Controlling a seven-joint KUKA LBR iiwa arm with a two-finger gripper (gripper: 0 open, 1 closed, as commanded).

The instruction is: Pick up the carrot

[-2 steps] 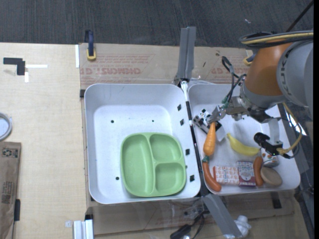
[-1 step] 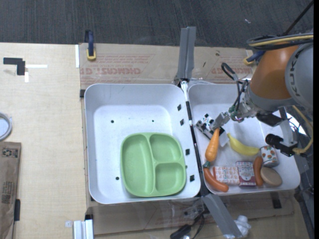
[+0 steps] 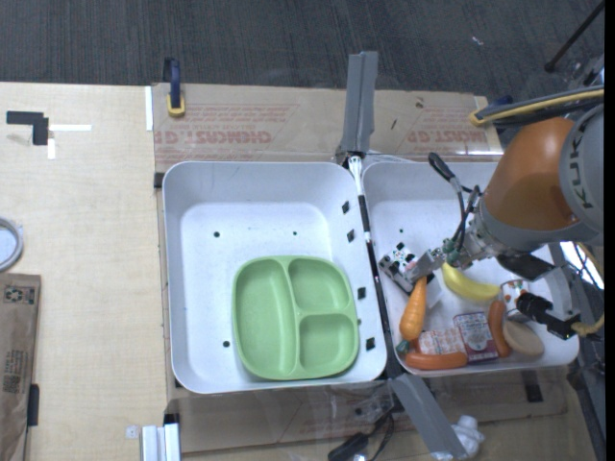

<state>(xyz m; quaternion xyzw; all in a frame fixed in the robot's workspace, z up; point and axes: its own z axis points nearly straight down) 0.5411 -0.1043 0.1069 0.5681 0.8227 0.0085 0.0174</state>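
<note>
Nearest the camera, along the front wall of the right bin, lies a jumble of play food: a sausage-like piece, a small red-and-white packet and a pale round piece. Just behind them the carrot lies on the bin floor near the divider between the bins, orange, its narrow end pointing away from the camera. A banana lies just beside it to the right.

Over this spot hangs the gripper, low in the bin and just above the carrot's far end. Whether it is spread or closed cannot be told; nothing is seen held, and the carrot rests flat. By this judgement the step in hand is the approach, with the grasp not yet made. Next, the arm likely needs to settle over the carrot's middle and close across its width, keeping clear of the banana.

On the cardboard behind the bins, red print reads upside down, seemingly "CLEMENS". Letters "KU" show on the arm. A green divided plate sits in the left bin.
</note>
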